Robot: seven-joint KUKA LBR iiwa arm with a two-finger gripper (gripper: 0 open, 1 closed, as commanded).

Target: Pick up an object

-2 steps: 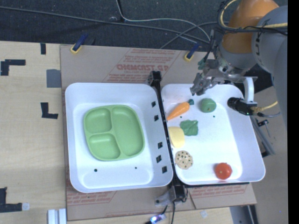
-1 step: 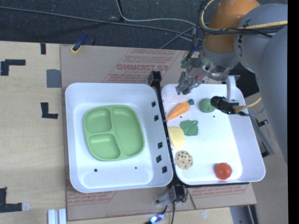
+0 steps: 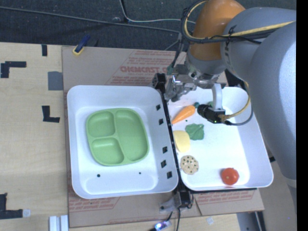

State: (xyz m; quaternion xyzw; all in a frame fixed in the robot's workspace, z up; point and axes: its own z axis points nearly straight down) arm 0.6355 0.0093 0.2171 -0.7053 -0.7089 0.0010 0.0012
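Two white bins sit side by side on the bench. The left bin (image 3: 77,129) carries a green tray (image 3: 117,136) with three compartments, lying near its middle. The right bin (image 3: 255,153) carries the loose things. A carrot (image 3: 184,113) lies tilted by the far left corner, close to the wall between the bins. A green leaf (image 3: 195,131) lies just beside it, toward the near edge. A yellow piece (image 3: 181,141) rests against the left wall, touching or nearly touching the leaf. A cookie (image 3: 189,165) sits nearer the near edge, just past the yellow piece. A tomato (image 3: 230,176) sits well apart from them, by the near right corner. My pincer (image 3: 177,88) hangs over the far left corner of the right bin, just above the carrot's end. Nothing shows between my tips, and I cannot tell how wide they stand.
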